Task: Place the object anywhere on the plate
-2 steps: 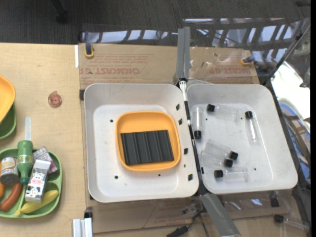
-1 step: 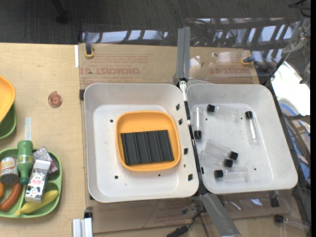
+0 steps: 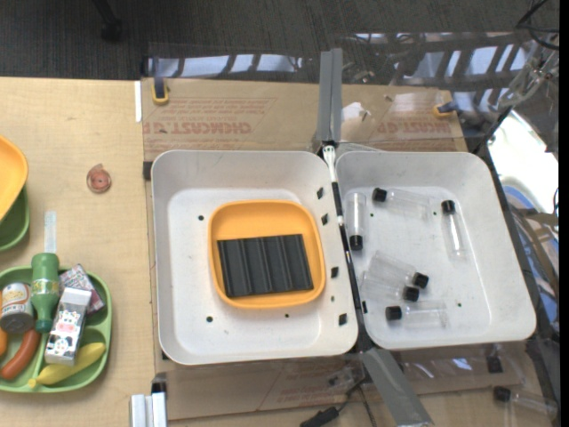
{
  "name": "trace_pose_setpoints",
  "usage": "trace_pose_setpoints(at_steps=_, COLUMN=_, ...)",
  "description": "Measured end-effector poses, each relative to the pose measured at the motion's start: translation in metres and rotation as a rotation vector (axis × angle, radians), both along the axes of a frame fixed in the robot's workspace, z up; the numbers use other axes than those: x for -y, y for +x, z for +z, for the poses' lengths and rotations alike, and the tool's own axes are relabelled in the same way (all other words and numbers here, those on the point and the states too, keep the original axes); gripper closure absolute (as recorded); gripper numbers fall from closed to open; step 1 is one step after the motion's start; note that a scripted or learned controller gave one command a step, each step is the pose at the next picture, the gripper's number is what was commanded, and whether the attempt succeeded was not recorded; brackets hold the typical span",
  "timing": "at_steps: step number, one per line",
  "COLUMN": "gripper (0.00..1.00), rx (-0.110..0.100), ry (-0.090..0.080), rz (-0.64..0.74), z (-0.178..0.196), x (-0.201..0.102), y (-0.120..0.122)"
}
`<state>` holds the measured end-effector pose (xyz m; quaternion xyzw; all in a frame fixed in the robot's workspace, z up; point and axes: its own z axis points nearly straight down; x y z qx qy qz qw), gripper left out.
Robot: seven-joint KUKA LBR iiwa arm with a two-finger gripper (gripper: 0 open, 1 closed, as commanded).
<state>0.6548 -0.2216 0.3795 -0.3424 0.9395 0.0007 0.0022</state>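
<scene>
An orange-yellow plate [image 3: 265, 221] lies in the middle of the left bin [image 3: 178, 265]. A dark ribbed rectangular block [image 3: 266, 265] lies flat on the plate, covering its lower half. Several clear plastic tubes with black caps lie scattered in the right bin [image 3: 498, 310]: one [image 3: 355, 223] by the bin's left wall, one [image 3: 452, 229] toward the right, one [image 3: 398, 198] near the back, and others [image 3: 409, 296] toward the front.
Brown cardboard [image 3: 231, 123] lies behind and under the bins. On the wooden bench to the left, a green tray [image 3: 98, 350] holds toy food and a small bottle [image 3: 44, 287]. A yellow bowl [image 3: 9, 181] sits at the left edge, near a small pink disc [image 3: 99, 179].
</scene>
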Motion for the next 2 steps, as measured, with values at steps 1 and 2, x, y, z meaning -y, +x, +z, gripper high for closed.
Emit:
trace_pose_setpoints(at_steps=1, gripper=0.00, rx=0.000, ry=0.000, rz=0.287, z=-0.033, x=0.000, y=0.005)
trace_pose_setpoints(at_steps=2, gripper=0.00, rx=0.001, ry=-0.002, rz=0.561, z=0.059, x=0.000, y=-0.064)
